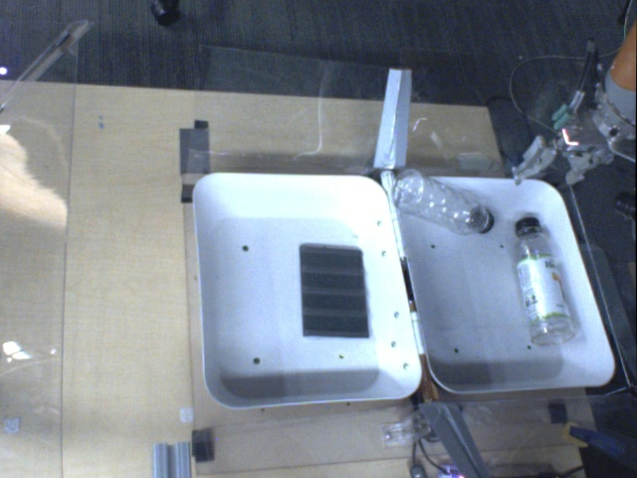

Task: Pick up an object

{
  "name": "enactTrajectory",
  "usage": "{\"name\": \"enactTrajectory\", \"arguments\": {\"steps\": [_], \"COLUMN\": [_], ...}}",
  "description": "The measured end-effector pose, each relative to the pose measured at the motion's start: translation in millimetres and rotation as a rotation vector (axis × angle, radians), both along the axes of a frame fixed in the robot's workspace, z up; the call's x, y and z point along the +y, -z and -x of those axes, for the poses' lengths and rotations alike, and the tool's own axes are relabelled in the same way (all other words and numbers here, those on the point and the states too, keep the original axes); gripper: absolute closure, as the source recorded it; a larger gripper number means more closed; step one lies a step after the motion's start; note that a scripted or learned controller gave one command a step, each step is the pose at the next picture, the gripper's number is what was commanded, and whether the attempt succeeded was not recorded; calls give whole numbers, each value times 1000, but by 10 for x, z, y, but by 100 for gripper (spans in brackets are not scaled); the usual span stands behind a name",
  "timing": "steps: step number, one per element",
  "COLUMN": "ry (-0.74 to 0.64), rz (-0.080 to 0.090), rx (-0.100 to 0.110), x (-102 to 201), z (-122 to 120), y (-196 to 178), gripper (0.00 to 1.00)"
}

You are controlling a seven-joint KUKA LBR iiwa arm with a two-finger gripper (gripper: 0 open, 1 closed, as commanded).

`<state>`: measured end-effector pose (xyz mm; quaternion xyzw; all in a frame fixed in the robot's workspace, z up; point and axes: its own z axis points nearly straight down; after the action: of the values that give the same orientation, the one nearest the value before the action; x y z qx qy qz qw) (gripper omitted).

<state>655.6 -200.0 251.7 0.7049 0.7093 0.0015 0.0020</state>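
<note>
Gripper [557, 155]: it hangs at about two o'clock in the scene, above the bench just past the far right corner of the right bin [587, 366]. Two pale fingers [530, 157] splay apart, so it looks fairly wide open. Nothing sits between them and they touch nothing I can make out.

Arm [619, 96]: it comes in from the three o'clock side. An orange patch shows at the very edge, with grey wrist parts and thin cables around it. The wrist tilts down and towards nine o'clock.

Labelled bottle [542, 282]: a clear bottle with a dark cap and a pale label. It lies on its side in the right bin, towards that bin's three o'clock wall, with the cap pointing to twelve o'clock. It is well apart from the gripper.

Crumpled bottle [438, 205]: a clear, dented bottle lying in the right bin's far left corner, around eleven o'clock. Its dark cap points to four o'clock, towards the labelled bottle's cap.

Left bin [229, 207]: it touches the right bin along their shared edge.

Dark pad [333, 289]: a ribbed rectangle lying flat near the left bin's middle.

Bench [109, 297]: light wood with clear panels standing along its nine o'clock side.
</note>
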Motion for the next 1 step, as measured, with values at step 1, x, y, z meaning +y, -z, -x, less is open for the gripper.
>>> {"name": "enactTrajectory", "arguments": {"steps": [1], "ry": [-130], "rz": [1], "rx": [-4], "x": [381], "z": [-133], "y": [1070], "gripper": [0]}}
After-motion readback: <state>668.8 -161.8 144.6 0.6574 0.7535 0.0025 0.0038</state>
